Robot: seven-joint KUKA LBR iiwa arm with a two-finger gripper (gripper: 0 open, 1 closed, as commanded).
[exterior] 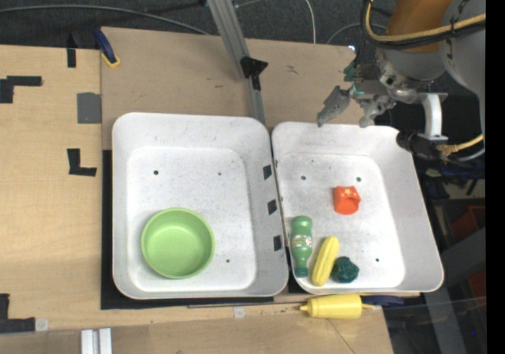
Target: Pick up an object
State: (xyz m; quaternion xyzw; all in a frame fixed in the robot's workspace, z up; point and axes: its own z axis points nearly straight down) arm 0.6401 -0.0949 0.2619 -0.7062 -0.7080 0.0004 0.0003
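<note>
My gripper [346, 112] hangs above the far edge of the right bin [410, 210], its two fingers spread open with nothing between them. Well below it in that bin lies a small orange-red object [346, 199]. Near the bin's front left corner sit a green bottle [301, 238], a yellow banana-shaped object [324, 260] and a dark green lump [345, 270], close together. A light green bowl [177, 243] rests in the front of the left bin [134, 139].
A yellow object [334, 307] lies on the bench just outside the right bin's front rim. A grey metal pole [229, 17] slants up from between the bins. Cables loop behind the arm at the upper right.
</note>
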